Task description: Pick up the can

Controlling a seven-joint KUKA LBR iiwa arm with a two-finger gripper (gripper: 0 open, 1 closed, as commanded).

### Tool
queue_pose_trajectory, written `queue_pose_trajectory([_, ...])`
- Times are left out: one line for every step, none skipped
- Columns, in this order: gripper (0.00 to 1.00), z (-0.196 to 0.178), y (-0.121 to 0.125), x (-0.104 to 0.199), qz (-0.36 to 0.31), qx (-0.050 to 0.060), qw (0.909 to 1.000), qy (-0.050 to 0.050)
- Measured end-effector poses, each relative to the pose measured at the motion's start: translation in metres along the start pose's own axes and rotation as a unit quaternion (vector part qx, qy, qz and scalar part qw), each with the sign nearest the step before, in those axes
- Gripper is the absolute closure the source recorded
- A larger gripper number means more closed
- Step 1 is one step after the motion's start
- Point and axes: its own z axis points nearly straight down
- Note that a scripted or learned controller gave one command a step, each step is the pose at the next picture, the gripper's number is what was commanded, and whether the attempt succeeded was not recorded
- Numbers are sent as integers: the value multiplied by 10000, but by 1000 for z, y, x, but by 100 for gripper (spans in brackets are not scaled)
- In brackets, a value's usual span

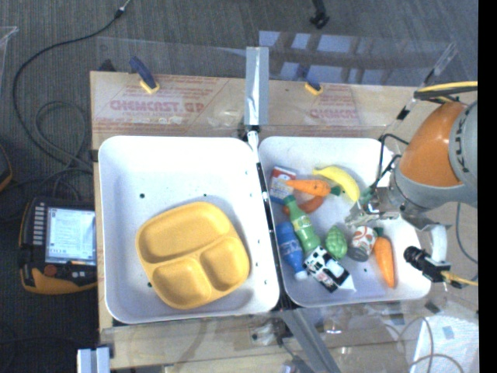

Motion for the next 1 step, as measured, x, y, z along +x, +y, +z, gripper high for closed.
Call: queue_pose_trajectory([0, 0, 0, 0, 0, 1, 10000, 0])
